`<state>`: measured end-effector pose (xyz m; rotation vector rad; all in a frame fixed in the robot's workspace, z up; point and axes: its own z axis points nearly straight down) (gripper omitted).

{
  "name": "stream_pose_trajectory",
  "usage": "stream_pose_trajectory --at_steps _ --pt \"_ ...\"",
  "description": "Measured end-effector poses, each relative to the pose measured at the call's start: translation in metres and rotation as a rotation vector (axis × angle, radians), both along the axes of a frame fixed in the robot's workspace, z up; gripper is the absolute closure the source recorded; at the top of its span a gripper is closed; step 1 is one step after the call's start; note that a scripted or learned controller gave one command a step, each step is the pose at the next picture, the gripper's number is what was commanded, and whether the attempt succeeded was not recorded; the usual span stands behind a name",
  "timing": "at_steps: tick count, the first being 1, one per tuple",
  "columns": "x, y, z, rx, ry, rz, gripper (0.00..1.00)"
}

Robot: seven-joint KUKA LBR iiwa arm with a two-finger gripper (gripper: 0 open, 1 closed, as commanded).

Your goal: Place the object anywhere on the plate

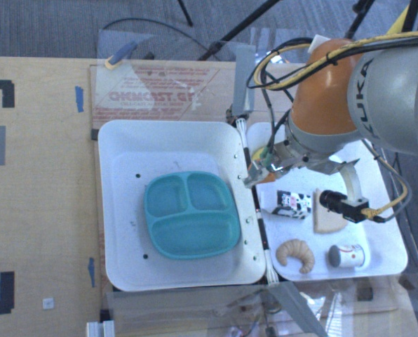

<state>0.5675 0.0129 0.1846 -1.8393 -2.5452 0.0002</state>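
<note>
Claw [259, 170] at the bins' divider — grip state unclear, arm hiding it; plate [191, 214] bare.

Grey arm [395, 97], orange band, yellow and black cables, "KUKA" lettering

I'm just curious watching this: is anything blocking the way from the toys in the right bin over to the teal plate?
Only the raised rims where the two bins meet lie between the croissant and the plate. The plate's compartments look bare.
</note>
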Motion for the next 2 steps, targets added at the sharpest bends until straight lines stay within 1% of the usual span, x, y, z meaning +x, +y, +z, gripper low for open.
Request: stream_pose_trajectory --at_steps 1,2 --pt "-0.0200 0.1026 -0.0135 0.000 0.000 0.171 1.00" --pt "-0.0199 0.1021 -0.0133 0.000 0.000 0.170 0.00"
